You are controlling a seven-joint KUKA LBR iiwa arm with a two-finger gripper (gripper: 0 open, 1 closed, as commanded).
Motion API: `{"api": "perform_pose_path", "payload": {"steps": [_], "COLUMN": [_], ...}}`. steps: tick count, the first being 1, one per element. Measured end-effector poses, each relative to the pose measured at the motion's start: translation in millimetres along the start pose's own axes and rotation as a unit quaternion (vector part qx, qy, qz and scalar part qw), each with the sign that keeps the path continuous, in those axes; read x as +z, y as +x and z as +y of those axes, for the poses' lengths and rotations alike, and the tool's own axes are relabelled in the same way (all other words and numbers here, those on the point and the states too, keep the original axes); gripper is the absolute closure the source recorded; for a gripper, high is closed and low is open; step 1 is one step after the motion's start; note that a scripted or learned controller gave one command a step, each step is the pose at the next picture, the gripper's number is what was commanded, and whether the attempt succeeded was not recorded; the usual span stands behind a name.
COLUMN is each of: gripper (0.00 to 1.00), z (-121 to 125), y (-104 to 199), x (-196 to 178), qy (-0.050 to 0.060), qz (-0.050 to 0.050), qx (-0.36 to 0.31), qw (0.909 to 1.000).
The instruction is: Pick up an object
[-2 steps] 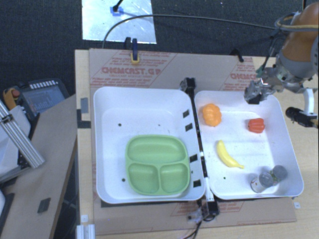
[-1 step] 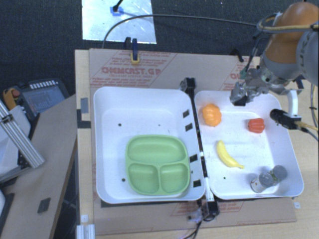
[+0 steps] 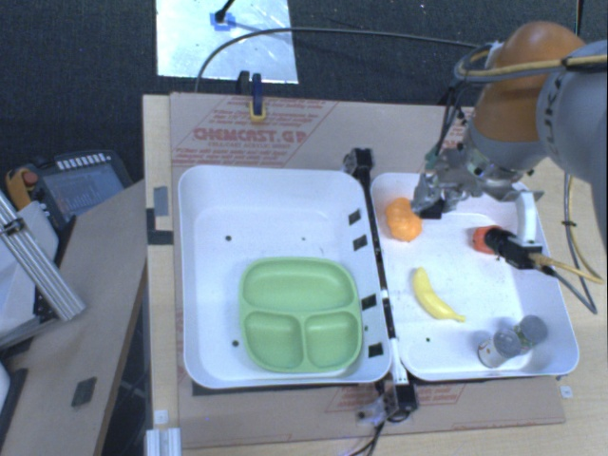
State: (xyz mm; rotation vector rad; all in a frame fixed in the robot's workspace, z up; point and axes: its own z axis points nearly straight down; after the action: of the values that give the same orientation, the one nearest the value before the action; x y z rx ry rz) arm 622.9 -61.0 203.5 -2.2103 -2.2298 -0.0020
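One small round orange fruit (image 3: pixel 403 221) lies in the upper left corner of the right white bin (image 3: pixel 551 350), touching the dark gripper (image 3: pixel 429 200), whose finger state I cannot tell. Being round and close to the bin wall, it may roll aside or leave no room for a finger behind it.

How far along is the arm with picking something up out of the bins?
Done: the gripper has reached the right bin, beside the orange fruit. In hand: nothing visibly held. Left: grasp and lift; the fruit, banana and grey can all lie on the bin floor.
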Motion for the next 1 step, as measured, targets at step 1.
{"api": "perform_pose_path", "payload": {"steps": [1], "gripper": [1.0], "z": [-21.0], "y": [50.2], "x": [-15.4], "qy": [-0.001], "qz": [0.0], "qx": [0.0], "qw": [1.0]}}
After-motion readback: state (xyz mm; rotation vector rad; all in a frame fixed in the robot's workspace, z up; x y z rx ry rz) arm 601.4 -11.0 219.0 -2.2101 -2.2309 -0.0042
